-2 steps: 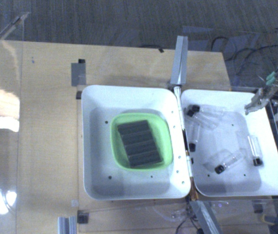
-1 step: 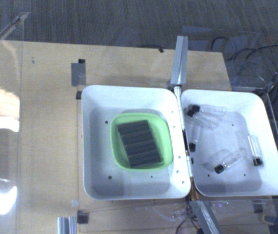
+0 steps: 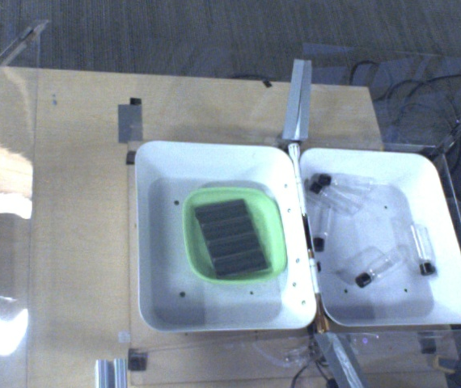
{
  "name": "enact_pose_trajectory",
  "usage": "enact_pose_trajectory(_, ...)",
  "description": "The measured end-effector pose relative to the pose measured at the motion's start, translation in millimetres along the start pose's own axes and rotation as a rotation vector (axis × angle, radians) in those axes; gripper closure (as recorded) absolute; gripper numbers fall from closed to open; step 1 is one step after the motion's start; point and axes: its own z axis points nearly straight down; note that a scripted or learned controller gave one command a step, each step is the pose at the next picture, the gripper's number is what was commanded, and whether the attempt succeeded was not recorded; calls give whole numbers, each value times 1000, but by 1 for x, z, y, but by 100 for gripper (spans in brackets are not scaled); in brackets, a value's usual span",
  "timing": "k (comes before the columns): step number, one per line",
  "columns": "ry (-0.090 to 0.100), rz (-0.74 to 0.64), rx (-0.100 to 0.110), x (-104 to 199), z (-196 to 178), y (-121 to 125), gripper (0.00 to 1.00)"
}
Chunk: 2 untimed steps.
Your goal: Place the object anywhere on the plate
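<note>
A green square plate (image 3: pixel 192 234) with rounded corners lies in the middle of the left white bin (image 3: pixel 153 241). On the plate rests a dark grey ribbed rectangular object (image 3: pixel 230 238), turned slightly off the plate's axis and lying flat within the rim.
The right bin (image 3: pixel 450 296) holds several clear vials with black caps, one at the back left (image 3: pixel 340 190), one near the front (image 3: pixel 374 266), one at the right (image 3: pixel 421 250). A grey metal bar (image 3: pixel 298 107) stands behind the seam between the bins. Wooden bench (image 3: pixel 61 217) spreads to the left.
</note>
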Motion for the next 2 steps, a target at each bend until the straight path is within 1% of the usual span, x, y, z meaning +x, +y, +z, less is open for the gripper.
enact_pose_trajectory(1,1,98,5,2,16,-2,0)
enact_pose_trajectory(2,0,210,1,0,0,0,0)
